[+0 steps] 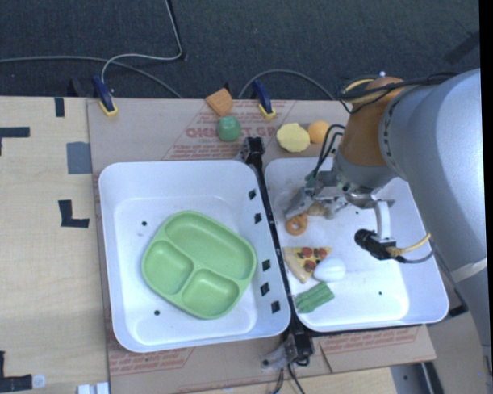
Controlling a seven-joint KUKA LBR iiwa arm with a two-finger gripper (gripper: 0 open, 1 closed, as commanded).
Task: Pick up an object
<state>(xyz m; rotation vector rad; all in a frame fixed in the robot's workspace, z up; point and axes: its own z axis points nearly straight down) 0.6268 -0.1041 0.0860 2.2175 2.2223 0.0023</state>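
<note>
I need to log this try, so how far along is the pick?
Done: the arm has reached into the right bin, and its gripper is low beside the small brown ring. In hand: nothing visibly between the fingers. Left: grasp and lift something; the ring, the pizza slice, the white piece and the green piece all lie on the bin floor.
</note>
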